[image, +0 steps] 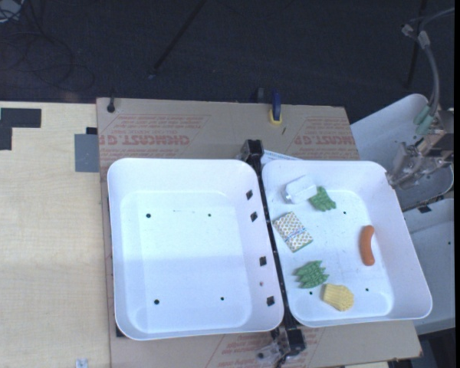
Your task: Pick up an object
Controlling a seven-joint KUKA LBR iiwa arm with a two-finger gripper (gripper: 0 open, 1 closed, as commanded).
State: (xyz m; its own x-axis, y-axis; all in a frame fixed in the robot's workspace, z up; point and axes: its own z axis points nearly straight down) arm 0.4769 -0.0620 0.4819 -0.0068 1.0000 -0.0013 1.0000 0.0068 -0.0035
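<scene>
The gripper point(423, 163) sits off to the right, just past the top right corner of the right bin point(399, 301). It is small and blurry here, so I cannot tell how it is set, and nothing can be seen in its hold. The arm point(433, 67) comes down to it from above as a thin curved shape. I think the picking step has not started yet. The things to pick all lie in the right bin: an orange sausage point(366, 245) nearest the gripper, a green toy point(321, 200) beside a small white block point(297, 189), a checked box point(292, 231), another green toy point(310, 274) and a yellow piece point(338, 297). Next the gripper must swing over the bin, stop above one thing and go down on it. The left bin point(123, 205) is well away.
</scene>
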